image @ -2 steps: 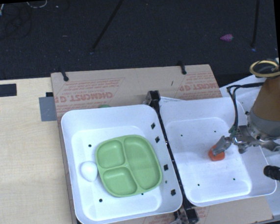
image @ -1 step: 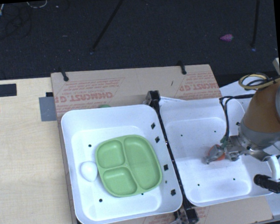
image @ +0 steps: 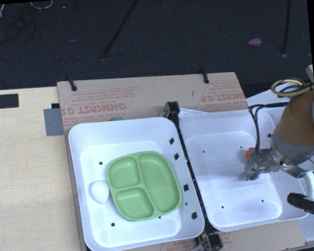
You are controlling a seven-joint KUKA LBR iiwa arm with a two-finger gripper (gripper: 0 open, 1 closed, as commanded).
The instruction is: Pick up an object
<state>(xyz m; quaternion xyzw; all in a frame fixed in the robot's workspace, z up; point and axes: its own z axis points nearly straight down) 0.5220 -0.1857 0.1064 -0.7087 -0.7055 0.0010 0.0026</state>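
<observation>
Low in the right bin [image: 231,209], hand [image: 253,171] poised near the floor, perhaps probing for a grab; grip state impossible to tell. Well off toward the far bin: green divided plate [image: 144,185], small white egg-shaped object [image: 100,191] just beside it, untouched.

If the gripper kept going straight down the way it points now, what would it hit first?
Probably the bare floor of the right bin: the gripper hangs over its right side with nothing visible beneath. Depth is unclear. The green plate lies in the left bin.

Green plate [image: 144,185] glossy plastic; bins [image: 124,132] smooth, perhaps plastic.
</observation>
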